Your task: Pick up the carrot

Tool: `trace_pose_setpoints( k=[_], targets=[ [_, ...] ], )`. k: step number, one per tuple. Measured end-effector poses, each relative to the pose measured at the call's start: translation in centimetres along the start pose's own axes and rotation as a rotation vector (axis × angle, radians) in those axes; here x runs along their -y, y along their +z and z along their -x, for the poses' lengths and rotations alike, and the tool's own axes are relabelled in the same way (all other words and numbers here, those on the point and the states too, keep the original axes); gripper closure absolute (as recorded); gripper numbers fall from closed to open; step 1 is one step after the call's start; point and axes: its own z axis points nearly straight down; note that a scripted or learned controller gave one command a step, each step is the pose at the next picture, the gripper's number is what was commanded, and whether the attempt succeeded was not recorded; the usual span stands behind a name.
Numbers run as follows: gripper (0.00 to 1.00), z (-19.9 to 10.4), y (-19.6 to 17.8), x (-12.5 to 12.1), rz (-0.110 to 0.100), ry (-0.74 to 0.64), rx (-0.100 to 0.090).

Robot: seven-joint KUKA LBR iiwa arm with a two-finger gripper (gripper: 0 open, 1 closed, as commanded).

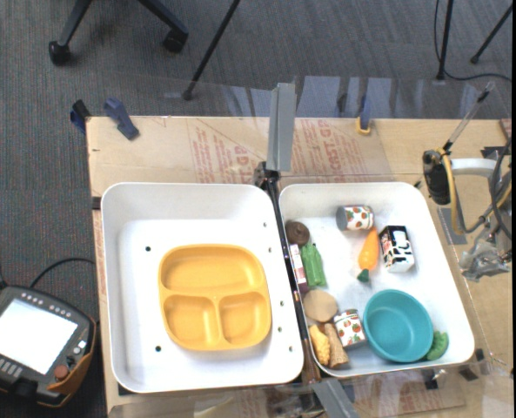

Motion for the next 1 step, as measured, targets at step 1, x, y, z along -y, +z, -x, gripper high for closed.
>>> trace_pose_setpoints(
  k=[1],
  targets=[
    [1.00, 2.02, 6.42, -0.66, -0.001, -0.102, 0.001]
  ],
)
